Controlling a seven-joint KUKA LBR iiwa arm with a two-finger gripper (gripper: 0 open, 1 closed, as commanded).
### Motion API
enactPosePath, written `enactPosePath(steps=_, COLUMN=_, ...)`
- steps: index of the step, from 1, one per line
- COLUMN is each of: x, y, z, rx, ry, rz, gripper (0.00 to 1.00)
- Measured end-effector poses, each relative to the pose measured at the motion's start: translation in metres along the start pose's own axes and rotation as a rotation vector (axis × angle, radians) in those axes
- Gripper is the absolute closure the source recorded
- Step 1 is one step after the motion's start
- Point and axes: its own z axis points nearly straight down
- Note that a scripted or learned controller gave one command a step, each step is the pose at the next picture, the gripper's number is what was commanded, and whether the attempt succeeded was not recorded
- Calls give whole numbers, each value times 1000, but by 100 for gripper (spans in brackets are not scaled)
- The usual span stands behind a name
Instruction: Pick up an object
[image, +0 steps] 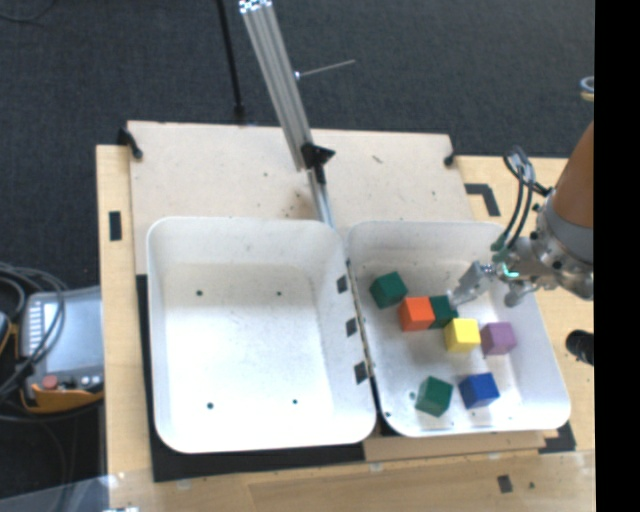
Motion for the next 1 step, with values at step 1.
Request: enactPosePath(steps=1, x=0, y=1, z=-2, rx=-5, ry=-1, rz=1, gripper=0)
